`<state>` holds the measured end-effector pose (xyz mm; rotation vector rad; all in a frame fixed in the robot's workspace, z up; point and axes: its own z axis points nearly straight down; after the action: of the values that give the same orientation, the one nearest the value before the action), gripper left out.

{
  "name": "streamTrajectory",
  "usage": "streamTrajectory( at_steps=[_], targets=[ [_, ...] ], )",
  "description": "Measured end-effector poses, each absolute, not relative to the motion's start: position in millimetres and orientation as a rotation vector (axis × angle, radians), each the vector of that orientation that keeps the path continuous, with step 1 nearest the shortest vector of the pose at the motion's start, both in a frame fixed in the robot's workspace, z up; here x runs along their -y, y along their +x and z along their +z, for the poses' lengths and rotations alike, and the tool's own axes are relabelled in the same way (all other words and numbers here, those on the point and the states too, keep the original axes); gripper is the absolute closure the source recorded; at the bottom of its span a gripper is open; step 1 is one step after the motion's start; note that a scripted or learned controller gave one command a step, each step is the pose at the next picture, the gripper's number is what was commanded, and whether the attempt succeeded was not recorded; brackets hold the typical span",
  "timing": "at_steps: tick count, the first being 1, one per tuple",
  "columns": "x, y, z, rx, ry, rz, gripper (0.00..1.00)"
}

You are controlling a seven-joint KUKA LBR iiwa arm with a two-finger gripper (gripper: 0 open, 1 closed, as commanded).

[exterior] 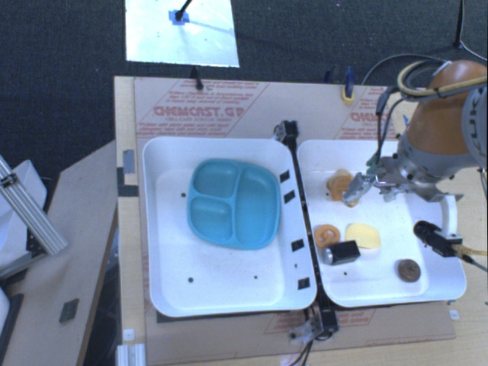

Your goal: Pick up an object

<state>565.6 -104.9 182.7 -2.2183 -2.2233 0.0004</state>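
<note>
The 2 bins (229, 300) looked like smooth white plastic with a soft sheen. The blue divided plate (233, 203) was plastic too, smooth and slightly glossy. Under them the table (202, 105) showed a pale board face, matt, printed with red lettering. The arm's orange band (442, 120) shone, glossy and smooth. The pincer (355, 191) looked like bare grey metal. The brown disc (409, 270) was dull and matt, the yellow block (364, 235) smooth.
</note>
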Motion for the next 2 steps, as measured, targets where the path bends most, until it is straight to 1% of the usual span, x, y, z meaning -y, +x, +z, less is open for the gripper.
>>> streamTrajectory(
  at_steps=[1, 2],
  targets=[
    [110, 556.8, 131, 2.22, -2.219, 0.002, 0.0],
    [110, 557.0, 82, 2.221, -2.22, 0.001, 0.0]
  ],
)
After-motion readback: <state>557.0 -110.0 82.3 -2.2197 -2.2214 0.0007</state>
